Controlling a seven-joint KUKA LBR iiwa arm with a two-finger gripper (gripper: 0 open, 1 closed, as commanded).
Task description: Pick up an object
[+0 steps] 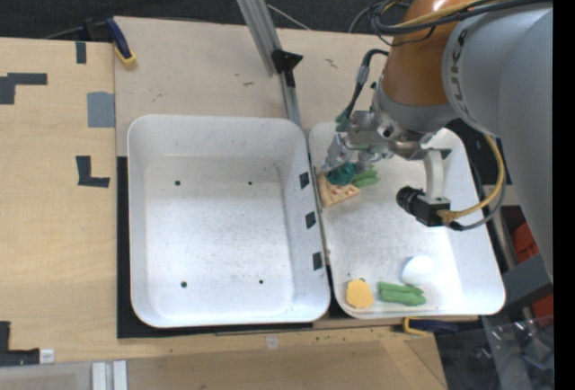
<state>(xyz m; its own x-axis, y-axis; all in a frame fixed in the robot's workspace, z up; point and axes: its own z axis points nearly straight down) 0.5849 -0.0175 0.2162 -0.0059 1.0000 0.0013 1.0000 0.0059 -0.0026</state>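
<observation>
Item 1, your tool (346,165), finger state not discernible, sits directly over a teal object (344,174) and tan piece (338,191) by the right bin's (467,285) near wall: descend squarely, close fully, and confirm grip before lifting.

No text, label or number is legible anywhere.

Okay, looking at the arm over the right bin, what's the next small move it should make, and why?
Probably a short straight lift. The gripper sits low at the right bin's left wall, right on a teal object lying over a tan piece. Whether it has a hold can't be seen, so a small rise would show it.
</observation>
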